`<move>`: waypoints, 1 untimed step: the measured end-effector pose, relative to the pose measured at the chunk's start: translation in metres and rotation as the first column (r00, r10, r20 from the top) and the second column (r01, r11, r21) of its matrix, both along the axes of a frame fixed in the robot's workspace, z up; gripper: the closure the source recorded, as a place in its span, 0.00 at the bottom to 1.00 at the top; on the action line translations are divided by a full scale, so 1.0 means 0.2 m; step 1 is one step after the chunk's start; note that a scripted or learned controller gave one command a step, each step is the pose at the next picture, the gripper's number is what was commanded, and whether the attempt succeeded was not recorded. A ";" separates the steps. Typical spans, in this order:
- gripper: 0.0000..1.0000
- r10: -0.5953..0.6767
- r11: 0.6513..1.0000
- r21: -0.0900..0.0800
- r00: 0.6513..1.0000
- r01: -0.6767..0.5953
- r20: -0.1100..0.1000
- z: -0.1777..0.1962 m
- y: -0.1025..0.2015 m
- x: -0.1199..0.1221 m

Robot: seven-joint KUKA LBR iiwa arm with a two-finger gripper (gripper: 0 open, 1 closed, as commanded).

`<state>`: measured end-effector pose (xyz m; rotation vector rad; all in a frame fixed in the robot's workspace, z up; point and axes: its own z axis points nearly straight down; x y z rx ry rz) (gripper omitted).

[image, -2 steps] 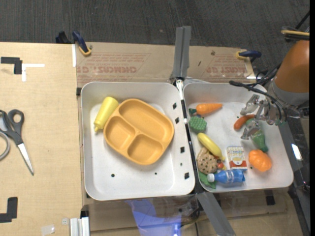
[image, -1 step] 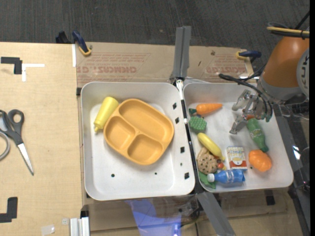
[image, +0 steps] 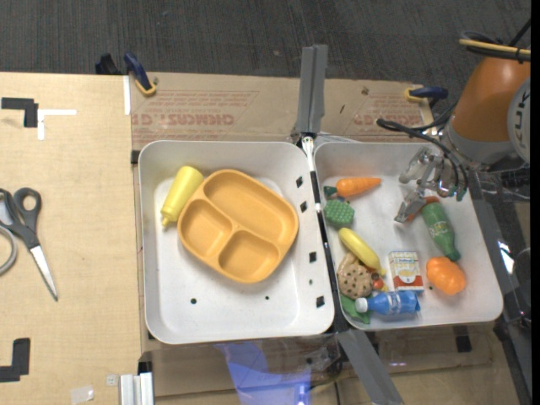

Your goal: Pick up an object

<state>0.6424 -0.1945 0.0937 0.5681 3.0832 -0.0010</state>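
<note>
Metal gripper fingers are spreading apart, hovering at right centre beside a glossy green plastic bottle lying in the right white bin; cardboard is lining the bench.

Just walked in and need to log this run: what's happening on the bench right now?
A grey arm with an orange band reaches into the right bin, its gripper poised over the toys beside the green bottle, with nothing visibly between its fingers. Around it lie a carrot, a banana, a cookie, a small carton, an orange and a blue bottle. The left bin holds a divided yellow plate and a yellow bottle.
</note>
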 end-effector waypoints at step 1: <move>1.00 0.003 1.000 -0.003 1.000 -0.003 0.006 0.06 0.00 0.01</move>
